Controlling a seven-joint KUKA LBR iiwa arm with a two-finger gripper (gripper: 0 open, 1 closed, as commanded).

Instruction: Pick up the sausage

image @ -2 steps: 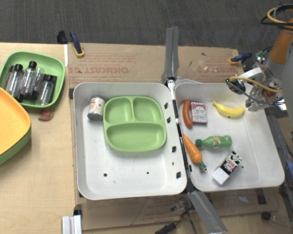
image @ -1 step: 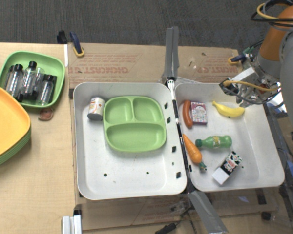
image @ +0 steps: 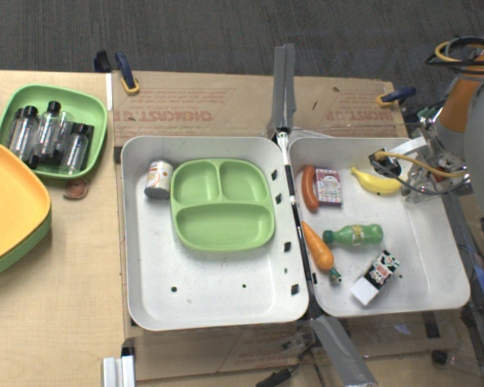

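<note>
Fingers point(image: 426, 185) spread, partly cable-hidden, beside banana point(image: 374, 181); sausage point(image: 309, 189) apart.

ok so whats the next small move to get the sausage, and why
Probably swing the gripper left across the right bin until it is above the sausage. The sausage lies untouched by the bin's left wall, close beside the small pink box, while the gripper sits at the right edge beyond the banana, so it must pass over both.

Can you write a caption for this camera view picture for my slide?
Gripper hovers at the right bin's far edge by the banana; the sausage lies untouched beside a small box.
</note>
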